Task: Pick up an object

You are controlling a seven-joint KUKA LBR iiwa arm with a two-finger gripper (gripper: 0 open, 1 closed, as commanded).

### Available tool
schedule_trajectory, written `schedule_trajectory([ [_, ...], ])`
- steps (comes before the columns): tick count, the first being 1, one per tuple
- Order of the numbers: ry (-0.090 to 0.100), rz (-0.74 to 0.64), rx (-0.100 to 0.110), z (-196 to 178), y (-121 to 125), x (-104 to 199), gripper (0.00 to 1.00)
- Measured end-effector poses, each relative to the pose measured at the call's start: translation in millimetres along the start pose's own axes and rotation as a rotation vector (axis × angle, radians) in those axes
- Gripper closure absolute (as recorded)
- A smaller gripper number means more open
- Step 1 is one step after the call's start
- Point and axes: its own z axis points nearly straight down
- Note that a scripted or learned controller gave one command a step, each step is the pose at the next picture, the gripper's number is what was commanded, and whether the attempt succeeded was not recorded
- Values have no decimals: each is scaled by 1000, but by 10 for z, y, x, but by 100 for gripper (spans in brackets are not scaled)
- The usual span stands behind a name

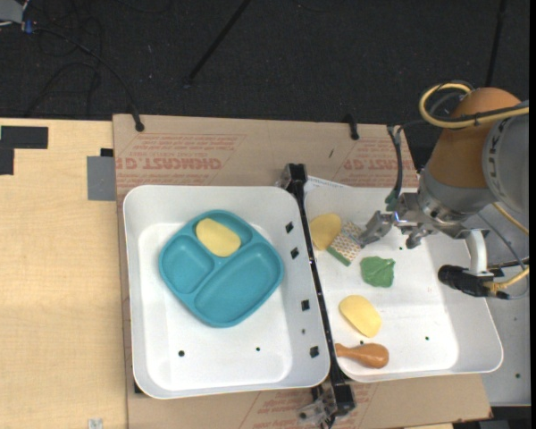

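The gripper (395,236) is seen low over the right bin (464,347), in its upper middle part, with the arm coming in from the right. Its two fingers are spread apart, and nothing is seen between them.

Five loose things are found in this bin, all in its left half. A green piece (377,271) lies just below the gripper and slightly to its left; it is the nearest, though no contact can be made out. A checkered piece (344,242) lies just to the left, close by the tip of the left-hand finger, and it touches a rounded yellow piece (324,230) that sits against the bin's left wall. Lower down a yellow oval (360,315) lies by itself, apart from the green piece. Nearer still to the front edge a brown drumstick-shaped piece (364,355) rests beside the left wall.

The checkered piece and the rounded yellow one are crowded together — neither is free of the other — while the green piece has bare floor on its right and lower sides.

A black rail (308,266) runs between the two bins. In the left bin (152,356) a teal divided plate (223,289) is set — a pale yellow lump (218,237) lies in its upper compartment.
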Motion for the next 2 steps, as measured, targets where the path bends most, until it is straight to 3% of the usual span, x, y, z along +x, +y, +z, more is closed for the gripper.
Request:
schedule_trajectory([
  [1, 3, 0, -9, 427, 24, 15, 0],
  [2, 3, 0, -14, 286, 43, 14, 100],
])
